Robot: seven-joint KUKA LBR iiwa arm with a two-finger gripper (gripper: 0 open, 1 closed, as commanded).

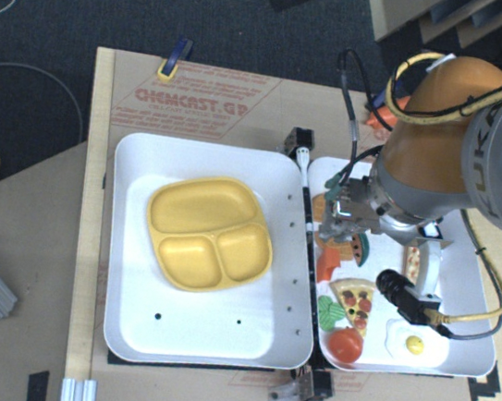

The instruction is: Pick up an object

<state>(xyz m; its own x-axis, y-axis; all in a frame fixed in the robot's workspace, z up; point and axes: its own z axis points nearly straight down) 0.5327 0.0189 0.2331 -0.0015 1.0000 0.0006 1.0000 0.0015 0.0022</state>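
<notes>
Red "CHEMCAST GP" print (191, 102) on cardboard (103, 126), behind bins.

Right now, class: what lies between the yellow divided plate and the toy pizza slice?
In the camera view, bare white bin floor beside the yellow divided plate, then the two bins' adjoining rims, then a green toy piece beside the pizza slice.

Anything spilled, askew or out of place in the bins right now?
Nothing stands out. The yellow divided plate lies flat in the left bin; the toy pizza slice, tomato and fried egg sit inside the right bin, below the arm.
</notes>
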